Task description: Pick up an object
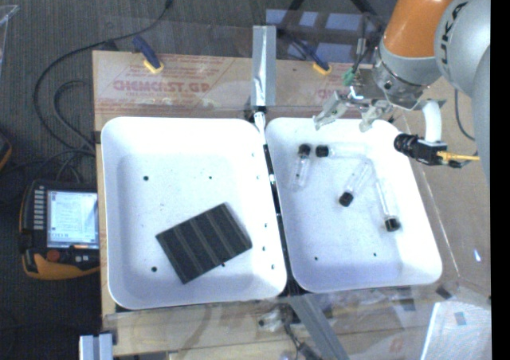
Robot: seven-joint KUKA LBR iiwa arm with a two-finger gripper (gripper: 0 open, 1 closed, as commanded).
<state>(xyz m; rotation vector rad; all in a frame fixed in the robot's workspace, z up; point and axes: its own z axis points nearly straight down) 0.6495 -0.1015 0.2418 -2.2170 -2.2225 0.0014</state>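
Arm comes in from the right edge of the frame, orange band at upper right, w/ the tool [351, 114] hanging over the top rim of the right bin [422, 271], approx upper-middle-right of the frame. Its two fingers [328, 115] look spread apart w/ nothing between them, so no grip on anything yet. Candidates for the pick: in the right bin there are four small clear tubes w/ black caps. One tube [301, 161] sits upper left in that bin, a second [335, 151] just beside it lying crosswise, a third [355, 185] tilted near the bin's middle, a fourth [386, 209] lower right of that. The left bin [119, 191] holds a dark ribbed block [205, 241], lower middle of the frame, well apart from the tool. My read: this is the approach step, pre-grasp, tool up high and not down among the things. Closest targets are the two tubes at the bin's upper left, just below the tool in the frame. Next move prob needs a drop straight into the bin w/ fingers turned across a tube's long axis, then close. Risk imo: tubes are thin, round and see-through, so they could roll or slip out as the fingers shut, and the two upper ones lie near enough to get nudged together. Can't tell the tool's height above the bin floor from this slant.
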